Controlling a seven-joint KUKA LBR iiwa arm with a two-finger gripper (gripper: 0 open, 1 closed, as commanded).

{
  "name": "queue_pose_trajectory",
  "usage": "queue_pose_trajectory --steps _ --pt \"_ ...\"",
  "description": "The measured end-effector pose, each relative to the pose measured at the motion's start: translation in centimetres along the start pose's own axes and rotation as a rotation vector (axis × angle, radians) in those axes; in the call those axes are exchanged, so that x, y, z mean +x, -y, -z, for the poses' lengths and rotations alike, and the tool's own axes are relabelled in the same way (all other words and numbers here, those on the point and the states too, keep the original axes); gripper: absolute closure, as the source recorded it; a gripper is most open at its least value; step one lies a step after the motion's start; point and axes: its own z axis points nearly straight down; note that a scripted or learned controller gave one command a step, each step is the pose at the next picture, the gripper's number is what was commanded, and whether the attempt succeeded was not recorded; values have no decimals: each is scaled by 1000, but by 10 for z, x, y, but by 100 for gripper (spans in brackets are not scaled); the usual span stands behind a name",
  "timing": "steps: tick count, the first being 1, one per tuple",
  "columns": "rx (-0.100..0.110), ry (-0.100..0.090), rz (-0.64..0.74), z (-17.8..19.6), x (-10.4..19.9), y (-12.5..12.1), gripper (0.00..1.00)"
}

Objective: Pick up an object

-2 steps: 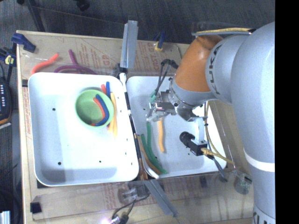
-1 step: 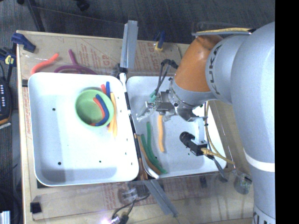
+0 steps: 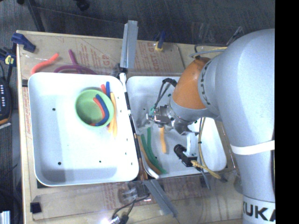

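We judge our two-finger metal gripper [image 3: 156, 117], grip state unreadable, is reaching; next we must descend onto 1 slender orange stick [image 3: 162, 140].

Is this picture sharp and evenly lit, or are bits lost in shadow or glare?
Camera view: the left bin is bright, nearly washed out, with soft shadow along its near wall; the arm looms large and slightly soft; the gripper sits in dimmer light, detail hard to read.

1. Gripper [image 3: 156, 115]: finger state unreadable, too small and blurred.
2. Right bin [image 3: 140, 97]: the half behind the jaws is hidden under the arm [image 3: 233, 92].
3. Arm is cut off by the lower frame edge.
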Motion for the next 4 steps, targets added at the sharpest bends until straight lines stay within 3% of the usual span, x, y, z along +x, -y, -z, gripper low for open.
queue_pose_trajectory --steps 1,2,3,4 --pt "-1 3 1 11 -1 -1 100" --pt "-1 3 2 11 -1 -1 0" --pt "2 2 2 20 -1 0 100" --pt "2 2 3 20 -1 0 0"
